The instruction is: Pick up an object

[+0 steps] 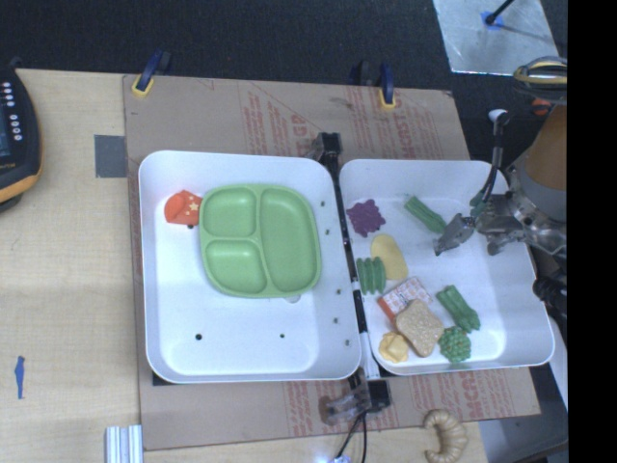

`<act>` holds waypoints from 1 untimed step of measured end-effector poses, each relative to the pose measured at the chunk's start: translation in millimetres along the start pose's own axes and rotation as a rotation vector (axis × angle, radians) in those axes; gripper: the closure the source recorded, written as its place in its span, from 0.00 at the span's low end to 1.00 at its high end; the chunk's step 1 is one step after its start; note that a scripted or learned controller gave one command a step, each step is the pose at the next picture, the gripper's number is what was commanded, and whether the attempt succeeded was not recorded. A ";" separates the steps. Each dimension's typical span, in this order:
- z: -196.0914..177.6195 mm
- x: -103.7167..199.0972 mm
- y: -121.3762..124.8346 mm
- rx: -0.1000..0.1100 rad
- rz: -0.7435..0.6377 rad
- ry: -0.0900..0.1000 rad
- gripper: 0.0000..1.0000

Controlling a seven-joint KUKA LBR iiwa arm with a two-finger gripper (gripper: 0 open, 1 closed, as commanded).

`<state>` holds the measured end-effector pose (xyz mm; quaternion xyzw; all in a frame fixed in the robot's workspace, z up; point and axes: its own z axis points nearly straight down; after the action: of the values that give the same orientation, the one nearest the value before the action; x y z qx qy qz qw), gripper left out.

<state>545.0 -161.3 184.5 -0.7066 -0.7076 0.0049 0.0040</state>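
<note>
Toys crowd the right bin [501,186]: a purple grape cluster [365,216] at its 10 o'clock, a yellow piece [389,256] just below that, a ridged green piece [370,274] at 9 o'clock by the wall, bread [419,327] over a red-and-white card [399,297] at 6 o'clock, a yellow lump [392,347] beside it, broccoli [455,344] and a green pod [457,307] at 5 o'clock, and another green pod [424,213] at 12 o'clock. End effector [474,231] sits at 3 o'clock in that bin, fingers spread wide, nothing between them, just right of the upper pod. Left bin [169,287] carries a green divided plate [260,239], with a red toy [182,207] touching its 9 o'clock edge. Both bins rest on the tabletop [67,287].
</note>
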 end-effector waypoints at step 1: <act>81.5 -9.7 -73.8 0.004 0.000 0.005 0.00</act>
<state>470.3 -171.2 104.0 -0.7067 -0.7074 0.0045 0.0073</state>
